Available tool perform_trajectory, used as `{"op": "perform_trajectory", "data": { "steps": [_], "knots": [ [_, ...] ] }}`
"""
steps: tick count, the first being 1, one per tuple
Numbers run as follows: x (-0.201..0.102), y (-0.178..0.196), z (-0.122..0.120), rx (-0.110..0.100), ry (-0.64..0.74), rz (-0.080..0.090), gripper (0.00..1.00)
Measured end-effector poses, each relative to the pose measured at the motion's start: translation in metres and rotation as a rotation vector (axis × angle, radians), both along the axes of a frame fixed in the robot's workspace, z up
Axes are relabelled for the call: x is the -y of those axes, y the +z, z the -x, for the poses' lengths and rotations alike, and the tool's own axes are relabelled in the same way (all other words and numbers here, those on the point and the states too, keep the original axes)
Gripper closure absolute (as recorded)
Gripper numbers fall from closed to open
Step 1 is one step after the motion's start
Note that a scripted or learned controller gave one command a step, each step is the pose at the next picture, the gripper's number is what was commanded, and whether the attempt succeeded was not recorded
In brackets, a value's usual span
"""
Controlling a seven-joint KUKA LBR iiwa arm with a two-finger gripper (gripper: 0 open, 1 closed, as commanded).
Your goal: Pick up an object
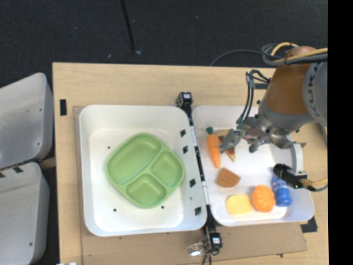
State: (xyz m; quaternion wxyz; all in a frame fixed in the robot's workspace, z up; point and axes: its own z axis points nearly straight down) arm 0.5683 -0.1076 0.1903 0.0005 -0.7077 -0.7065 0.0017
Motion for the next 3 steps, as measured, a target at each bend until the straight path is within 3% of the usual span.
{"op": "perform_trajectory", "data": {
  "steps": [1,2,3],
  "knots": [
    [0.004,-0.042,0.002,0.000,0.000,0.000,0.00],
    [0.004,-0.030,0.000,0.005,-0.004,0.000,1.00],
    [-0.003,0.019,-0.005,0.009,0.005,0.000,1.00]
  ]
}}
